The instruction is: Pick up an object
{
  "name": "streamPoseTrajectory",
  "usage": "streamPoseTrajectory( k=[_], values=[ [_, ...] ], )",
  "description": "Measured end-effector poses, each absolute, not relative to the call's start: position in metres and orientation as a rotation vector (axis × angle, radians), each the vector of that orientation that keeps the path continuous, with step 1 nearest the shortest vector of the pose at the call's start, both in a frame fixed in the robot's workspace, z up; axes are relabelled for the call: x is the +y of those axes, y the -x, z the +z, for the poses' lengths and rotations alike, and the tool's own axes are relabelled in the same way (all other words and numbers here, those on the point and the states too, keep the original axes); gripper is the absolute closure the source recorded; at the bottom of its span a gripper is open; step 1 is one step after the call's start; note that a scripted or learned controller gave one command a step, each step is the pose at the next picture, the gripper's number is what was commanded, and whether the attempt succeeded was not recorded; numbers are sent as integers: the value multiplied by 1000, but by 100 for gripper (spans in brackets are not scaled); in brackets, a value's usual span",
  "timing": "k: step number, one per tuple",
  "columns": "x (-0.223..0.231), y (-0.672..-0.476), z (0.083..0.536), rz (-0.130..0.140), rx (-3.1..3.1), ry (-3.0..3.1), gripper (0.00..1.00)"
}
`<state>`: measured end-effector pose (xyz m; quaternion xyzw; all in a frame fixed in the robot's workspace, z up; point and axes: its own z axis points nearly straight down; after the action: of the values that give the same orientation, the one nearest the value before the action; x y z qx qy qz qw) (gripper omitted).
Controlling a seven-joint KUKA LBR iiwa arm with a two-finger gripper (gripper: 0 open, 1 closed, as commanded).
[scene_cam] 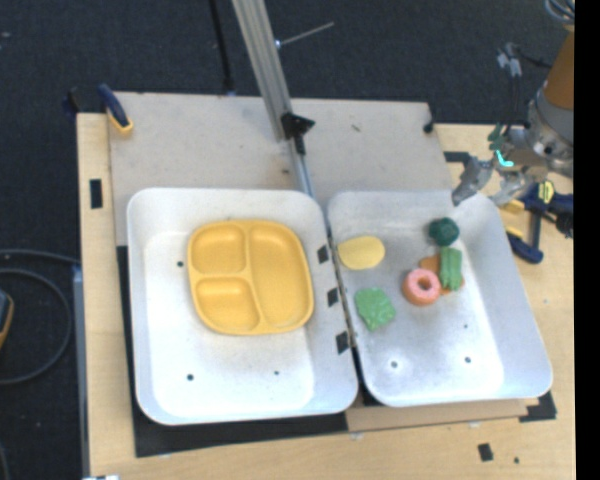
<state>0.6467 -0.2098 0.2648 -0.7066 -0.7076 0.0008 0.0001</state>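
Observation:
The right bin (pixel 480 368) holds several small objects: a pale yellow oval piece (pixel 361 252), a light green lump (pixel 375 308), a pink ring (pixel 421 286), a dark green ball (pixel 442 231), and a green block on an orange piece (pixel 450 268). My gripper (pixel 485 180) hangs above the bin's far right corner, up and to the right of the dark green ball. Its fingers stand apart with nothing between them.
The left bin (pixel 160 368) carries a yellow divided plate (pixel 250 275). A metal pole (pixel 265 58) rises behind the bins and meets the divider between them. Blue clamps (pixel 540 218) sit at the bench's right edge. A cable loops on the floor at left.

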Motion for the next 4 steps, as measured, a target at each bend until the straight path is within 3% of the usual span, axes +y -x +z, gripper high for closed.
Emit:
streamPoseTrajectory(
  k=[1,2,4],
  values=[
    [-210,-647,267,0,-2226,2221,0],
    [-210,-637,218,4,-2221,2221,0],
    [-206,-637,128,4,-2222,2221,0]
  ],
)
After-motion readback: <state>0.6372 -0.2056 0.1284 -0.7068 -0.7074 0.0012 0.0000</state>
